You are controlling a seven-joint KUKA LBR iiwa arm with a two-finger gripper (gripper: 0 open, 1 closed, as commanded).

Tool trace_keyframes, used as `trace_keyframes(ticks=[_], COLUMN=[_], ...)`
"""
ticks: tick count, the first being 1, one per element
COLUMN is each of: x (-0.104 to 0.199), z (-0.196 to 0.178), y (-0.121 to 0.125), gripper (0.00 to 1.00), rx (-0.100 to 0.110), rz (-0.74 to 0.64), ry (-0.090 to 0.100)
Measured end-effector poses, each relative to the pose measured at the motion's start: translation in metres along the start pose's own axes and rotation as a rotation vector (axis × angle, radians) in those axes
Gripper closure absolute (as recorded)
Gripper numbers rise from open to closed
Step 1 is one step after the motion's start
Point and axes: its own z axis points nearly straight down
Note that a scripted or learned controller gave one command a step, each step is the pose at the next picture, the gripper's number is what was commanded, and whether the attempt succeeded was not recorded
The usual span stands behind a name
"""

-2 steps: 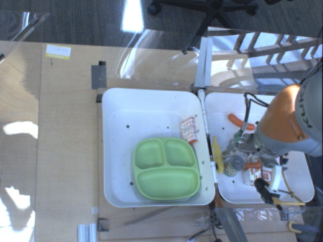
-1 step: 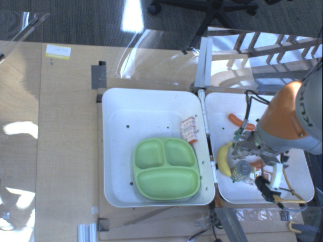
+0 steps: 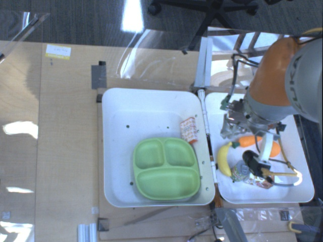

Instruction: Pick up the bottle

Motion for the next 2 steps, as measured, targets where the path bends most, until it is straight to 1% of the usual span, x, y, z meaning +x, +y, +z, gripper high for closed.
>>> trace_keyframes(ticks=[1, 2], x=[0.102, 0.159], z=[0.041, -0.149], y=[-0.059, -0.059], gripper=[1.0, 1.0], rx=[0.003, -0.004], rz=[0.074, 0.224], ry=[-0.001, 0.003])
